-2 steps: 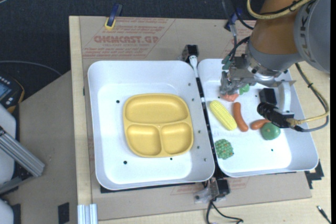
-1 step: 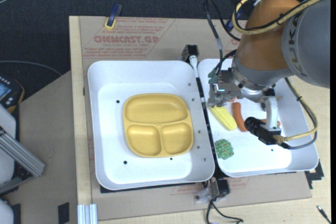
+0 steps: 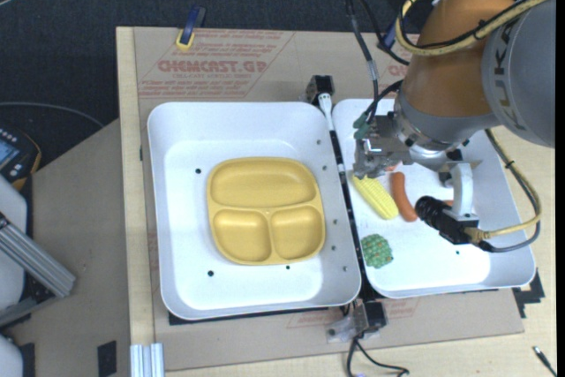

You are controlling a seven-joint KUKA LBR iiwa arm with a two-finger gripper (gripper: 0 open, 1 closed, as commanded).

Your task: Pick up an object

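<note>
In the right bin (image 3: 494,269) lie a yellow corn cob (image 3: 375,195), an orange-red sausage (image 3: 403,196) right beside it, and a green broccoli piece (image 3: 377,251) nearer the front. My gripper (image 3: 374,156) hangs over the bin's left part, just above the far end of the corn cob. The wrist hides most of its fingers. Nothing shows between them.
The left bin (image 3: 177,154) holds a yellow divided plate (image 3: 264,209). A black clip (image 3: 319,89) sits at the bins' far junction. Cables loop around the arm's orange band (image 3: 459,40). A blue-yellow clamp (image 3: 189,28) rests at the board's far edge.
</note>
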